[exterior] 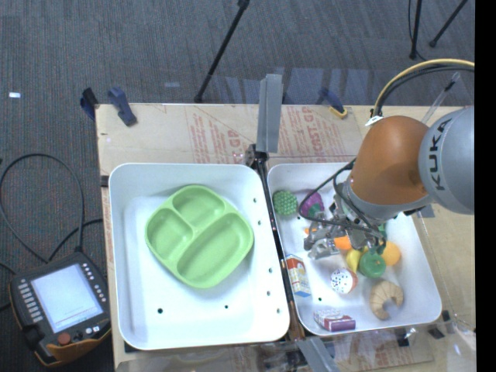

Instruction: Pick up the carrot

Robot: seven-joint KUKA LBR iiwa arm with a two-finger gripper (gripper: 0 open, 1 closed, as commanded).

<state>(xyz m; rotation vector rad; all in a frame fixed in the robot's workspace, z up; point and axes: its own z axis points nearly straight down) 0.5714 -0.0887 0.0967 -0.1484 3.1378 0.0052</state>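
reaching low over the toy clutter in the right bin (431, 285), the gripper (329, 235) hangs beside the carrot (342, 244), lower right of frame. its grip: cannot tell. next, centre and close on it.

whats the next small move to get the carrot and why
Probably a short descent straight onto the carrot. The gripper sits low in the right bin, right over that orange piece, with the yellow toy and green toy crowding it, so sideways travel risks nudging them.
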